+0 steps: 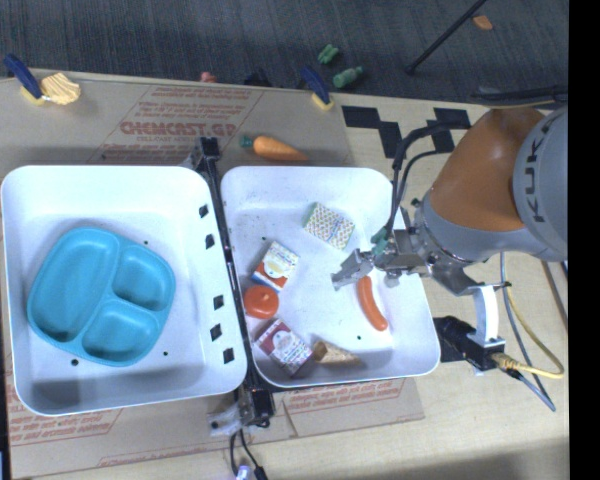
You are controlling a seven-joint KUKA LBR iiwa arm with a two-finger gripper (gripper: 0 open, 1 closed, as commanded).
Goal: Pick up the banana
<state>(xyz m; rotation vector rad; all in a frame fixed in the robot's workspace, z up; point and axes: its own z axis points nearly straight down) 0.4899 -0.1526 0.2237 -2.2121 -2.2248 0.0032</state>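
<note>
Grey arm (500,208) hides the tool's (355,268) upper part.

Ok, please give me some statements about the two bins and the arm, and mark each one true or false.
1. The blue divided plate lies in the left bin. True.
2. The end effector is above the left bin. False: it is over the right bin, close to the orange-red sausage-shaped toy.
3. The carrot toy lies inside the right bin. False: it lies on the cardboard behind the bins.
4. A checkered packet lies in the right bin. True.
5. The blue divided plate carries several toys. False: its compartments show only blue.
</note>
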